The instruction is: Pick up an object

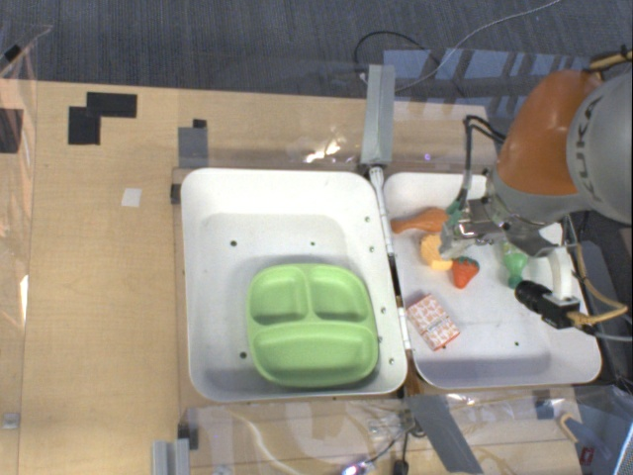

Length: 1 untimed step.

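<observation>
Small yellow toy food piece (432,252) lies in your right white bin (524,359), directly beneath the tool (461,236); tool opening cannot be told. Risk: the touching red strawberry-shaped toy (465,273) and orange carrot-shaped toy (420,221) may deflect your grasp.

Arm (559,137) in from right — wrist bent down, jaws low.

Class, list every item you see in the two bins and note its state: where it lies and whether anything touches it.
green plate: flat in left bin, nothing on it
orange piece: lying in right bin
yellow piece: under the tool
strawberry: lying free
checkered packet: lying free
</observation>
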Available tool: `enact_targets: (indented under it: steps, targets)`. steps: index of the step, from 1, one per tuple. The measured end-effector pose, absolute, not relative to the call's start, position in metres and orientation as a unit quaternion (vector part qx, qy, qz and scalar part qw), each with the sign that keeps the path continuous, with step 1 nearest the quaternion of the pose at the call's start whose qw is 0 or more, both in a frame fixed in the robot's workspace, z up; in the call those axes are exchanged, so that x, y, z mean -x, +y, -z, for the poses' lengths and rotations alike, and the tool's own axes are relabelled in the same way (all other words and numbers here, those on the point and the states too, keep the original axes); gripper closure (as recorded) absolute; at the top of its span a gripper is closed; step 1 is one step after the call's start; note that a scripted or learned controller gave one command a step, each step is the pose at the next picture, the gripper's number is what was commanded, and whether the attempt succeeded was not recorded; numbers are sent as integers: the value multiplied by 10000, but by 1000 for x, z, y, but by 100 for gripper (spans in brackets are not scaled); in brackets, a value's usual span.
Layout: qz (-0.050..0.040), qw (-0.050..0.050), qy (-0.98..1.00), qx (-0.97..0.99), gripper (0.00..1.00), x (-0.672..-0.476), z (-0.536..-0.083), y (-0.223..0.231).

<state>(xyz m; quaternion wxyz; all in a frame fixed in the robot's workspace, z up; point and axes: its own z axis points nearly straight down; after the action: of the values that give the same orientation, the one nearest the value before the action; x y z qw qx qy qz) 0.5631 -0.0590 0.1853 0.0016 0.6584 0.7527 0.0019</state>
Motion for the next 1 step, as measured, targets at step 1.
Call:
enact_targets:
  steps: [1]
  targets:
    - [-15,14,7528,-6582,0,-563,-185,-59]
